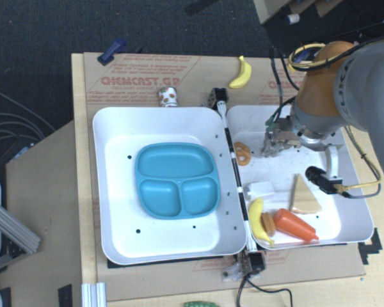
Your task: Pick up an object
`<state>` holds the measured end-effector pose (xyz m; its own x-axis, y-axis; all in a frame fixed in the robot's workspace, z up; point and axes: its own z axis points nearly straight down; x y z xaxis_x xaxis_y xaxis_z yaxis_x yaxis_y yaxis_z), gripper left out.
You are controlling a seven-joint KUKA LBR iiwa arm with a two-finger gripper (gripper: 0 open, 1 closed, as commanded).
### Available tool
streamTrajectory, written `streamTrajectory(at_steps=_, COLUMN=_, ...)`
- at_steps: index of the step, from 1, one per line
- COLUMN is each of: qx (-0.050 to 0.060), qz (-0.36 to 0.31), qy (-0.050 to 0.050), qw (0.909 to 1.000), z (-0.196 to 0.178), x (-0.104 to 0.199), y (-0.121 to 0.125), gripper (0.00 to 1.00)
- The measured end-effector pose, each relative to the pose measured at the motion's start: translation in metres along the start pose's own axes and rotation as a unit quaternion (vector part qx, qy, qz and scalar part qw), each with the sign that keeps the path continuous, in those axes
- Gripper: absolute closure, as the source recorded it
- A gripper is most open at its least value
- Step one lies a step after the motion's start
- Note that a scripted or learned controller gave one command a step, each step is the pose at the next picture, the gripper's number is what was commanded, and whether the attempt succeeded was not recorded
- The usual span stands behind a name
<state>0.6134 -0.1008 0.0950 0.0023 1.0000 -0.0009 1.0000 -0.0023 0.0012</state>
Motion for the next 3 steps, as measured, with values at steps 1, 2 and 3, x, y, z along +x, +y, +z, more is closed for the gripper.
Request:
streamTrajectory(at_steps=1, qx=0.001, qz=0.0, qy=0.001, qw=1.0, z=-0.11, x=-0.005, y=-0.076, gripper=1.0)
streamTrajectory(at_steps=2, qx=0.0, qz=-0.002, qy=0.0, qw=1.0, z=-0.157, x=-0.01, y=0.0, gripper=1.0)
streamTrajectory(at_steps=3, qx=0.0, qz=-0.002, qy=0.0, qw=1.0, z=-0.158, x=0.005, y=0.032, gripper=1.0)
